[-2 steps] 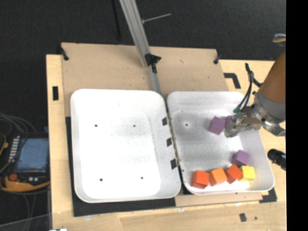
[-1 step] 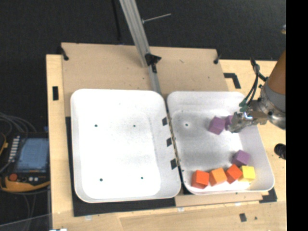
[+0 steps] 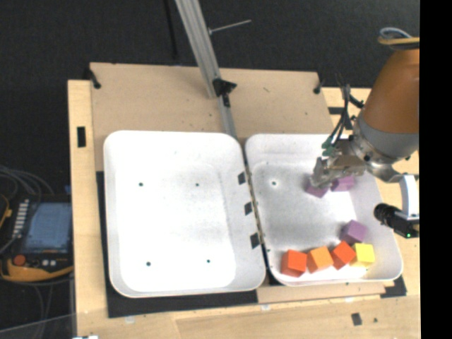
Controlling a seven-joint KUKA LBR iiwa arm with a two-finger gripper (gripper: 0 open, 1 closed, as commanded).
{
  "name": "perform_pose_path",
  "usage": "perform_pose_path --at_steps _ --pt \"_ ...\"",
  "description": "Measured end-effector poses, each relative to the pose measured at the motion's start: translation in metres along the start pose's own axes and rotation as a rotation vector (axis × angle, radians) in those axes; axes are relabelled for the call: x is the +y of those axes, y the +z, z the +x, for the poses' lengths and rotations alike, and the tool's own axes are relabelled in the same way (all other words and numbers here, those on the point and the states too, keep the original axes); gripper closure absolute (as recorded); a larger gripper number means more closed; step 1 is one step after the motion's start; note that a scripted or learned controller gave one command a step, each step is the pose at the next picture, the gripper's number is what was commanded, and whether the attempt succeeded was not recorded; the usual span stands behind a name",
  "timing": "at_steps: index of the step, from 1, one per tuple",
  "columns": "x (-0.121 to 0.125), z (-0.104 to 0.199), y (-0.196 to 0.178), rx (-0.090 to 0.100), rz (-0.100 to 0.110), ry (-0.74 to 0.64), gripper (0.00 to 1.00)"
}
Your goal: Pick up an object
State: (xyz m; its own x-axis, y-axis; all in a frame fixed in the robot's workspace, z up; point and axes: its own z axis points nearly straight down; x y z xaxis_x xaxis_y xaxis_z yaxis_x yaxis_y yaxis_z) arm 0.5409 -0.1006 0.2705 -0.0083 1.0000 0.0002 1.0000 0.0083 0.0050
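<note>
On the tabletop point(image 3: 176, 97), the left bin point(image 3: 127, 189) lies beside the right bin point(image 3: 282, 154). The arm point(image 3: 395, 97) lowers its claw point(image 3: 329, 174) over two purple blocks point(image 3: 332, 185); its grip cannot be judged. Along the near rim sit orange, yellow and purple blocks point(image 3: 328, 256).

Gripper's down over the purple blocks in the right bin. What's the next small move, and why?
Probably close the fingers, then lift a little to test the hold. The gripper sits low in the right bin, right at two purple blocks lying together. Whether either block is between the fingers can't be told, so a short lift would show it.
</note>
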Motion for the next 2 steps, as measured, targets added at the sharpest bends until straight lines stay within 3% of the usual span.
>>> perform_pose_path --at_steps 2 --pt "0.016 0.099 0.029 0.002 0.008 0.001 1.00"
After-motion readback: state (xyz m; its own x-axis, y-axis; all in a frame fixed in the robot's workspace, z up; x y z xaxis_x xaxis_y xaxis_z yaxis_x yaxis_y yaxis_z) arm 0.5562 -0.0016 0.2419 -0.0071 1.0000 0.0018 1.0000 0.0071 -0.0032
